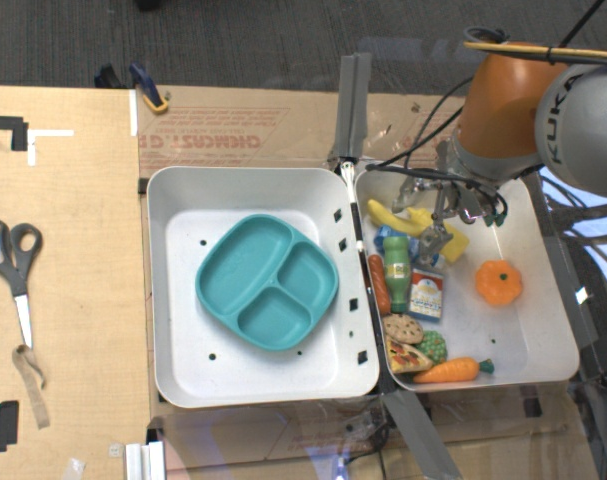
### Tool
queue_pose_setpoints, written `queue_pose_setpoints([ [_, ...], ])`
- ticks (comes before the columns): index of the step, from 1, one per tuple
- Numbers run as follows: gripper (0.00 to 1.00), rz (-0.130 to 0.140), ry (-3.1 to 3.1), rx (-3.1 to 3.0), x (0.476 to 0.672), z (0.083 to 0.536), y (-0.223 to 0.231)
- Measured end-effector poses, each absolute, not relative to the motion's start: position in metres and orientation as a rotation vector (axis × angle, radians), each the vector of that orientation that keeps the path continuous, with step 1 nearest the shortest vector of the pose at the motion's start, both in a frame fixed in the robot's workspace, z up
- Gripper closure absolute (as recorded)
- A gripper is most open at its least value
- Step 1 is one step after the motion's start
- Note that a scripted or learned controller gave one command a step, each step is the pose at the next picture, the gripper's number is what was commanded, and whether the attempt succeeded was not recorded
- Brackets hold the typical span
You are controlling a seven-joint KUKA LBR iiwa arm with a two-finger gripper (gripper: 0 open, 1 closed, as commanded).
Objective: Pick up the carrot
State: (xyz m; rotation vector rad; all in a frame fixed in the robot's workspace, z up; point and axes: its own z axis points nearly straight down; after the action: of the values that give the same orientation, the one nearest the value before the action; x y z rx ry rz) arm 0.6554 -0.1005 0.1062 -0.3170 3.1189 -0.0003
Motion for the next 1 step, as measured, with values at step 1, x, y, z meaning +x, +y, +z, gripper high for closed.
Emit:
queue_pose_setpoints([
  [1, 0.00, 0.000, 3.134, -0.163, 0.6055, 0.1417, -0.1579],
])
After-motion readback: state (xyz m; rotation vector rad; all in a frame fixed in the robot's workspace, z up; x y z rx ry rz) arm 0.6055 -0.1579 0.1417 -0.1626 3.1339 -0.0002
